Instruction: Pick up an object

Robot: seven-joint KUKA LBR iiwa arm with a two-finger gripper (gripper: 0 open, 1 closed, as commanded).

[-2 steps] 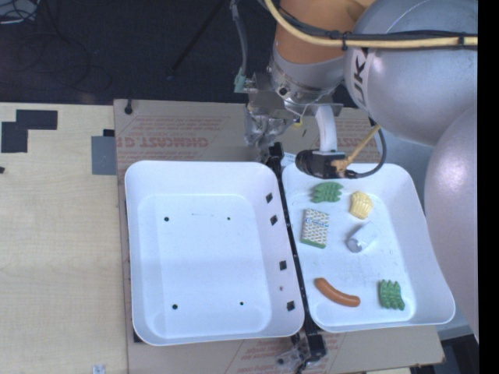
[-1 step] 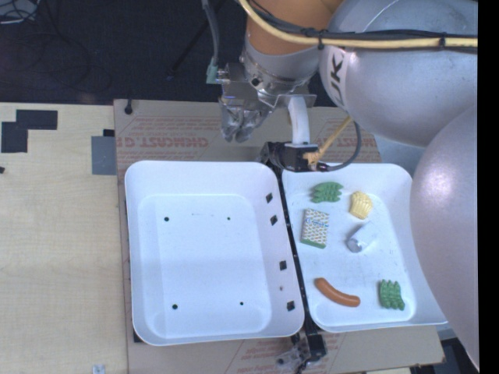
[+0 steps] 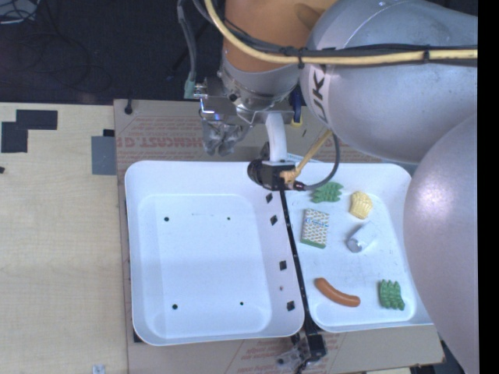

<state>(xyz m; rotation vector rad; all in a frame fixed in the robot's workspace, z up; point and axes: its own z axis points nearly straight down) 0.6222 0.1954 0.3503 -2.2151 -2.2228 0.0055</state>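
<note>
Several small objects lie in the right bin (image 3: 394, 179). They are a green leafy toy (image 3: 326, 192), a yellow ridged piece (image 3: 360, 205), a patterned green-and-white box (image 3: 315, 228), a small grey object (image 3: 355, 242), an orange sausage (image 3: 337, 293) and a green bumpy piece (image 3: 391, 294). My gripper (image 3: 221, 137) hangs over the brown board behind the left bin's far edge, up and to the left of all these objects. I see nothing held in it.
The left bin (image 3: 148, 232) lies beside the right one, with a black divider strip (image 3: 290, 240) between them. A white post and a black fitting (image 3: 269, 170) stand at the far end of that strip. The big grey arm covers the upper right.
</note>
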